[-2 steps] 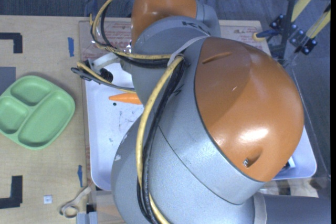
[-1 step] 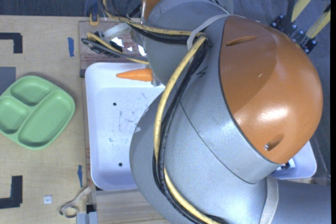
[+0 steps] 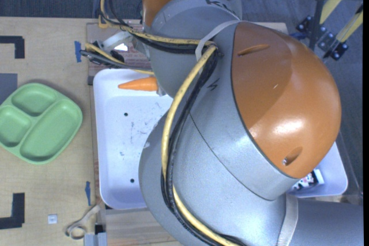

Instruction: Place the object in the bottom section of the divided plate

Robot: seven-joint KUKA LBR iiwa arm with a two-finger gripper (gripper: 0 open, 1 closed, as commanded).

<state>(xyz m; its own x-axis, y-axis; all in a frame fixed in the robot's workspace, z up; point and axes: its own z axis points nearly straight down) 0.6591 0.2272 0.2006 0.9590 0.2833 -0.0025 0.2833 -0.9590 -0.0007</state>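
A light green divided plate (image 3: 38, 122) lies on the wooden bench at the left, with two small sections and one long section. An orange carrot (image 3: 138, 84) lies at the far end of the white bin (image 3: 118, 141), partly hidden behind the arm. The grey and orange arm (image 3: 242, 124) covers most of the bin and hides the gripper.
Yellow and black cables (image 3: 109, 46) run along the bin's far side. Black tape marks (image 3: 17, 46) sit on the bench near the plate. A small printed item (image 3: 308, 180) shows at the bin's right edge under the arm.
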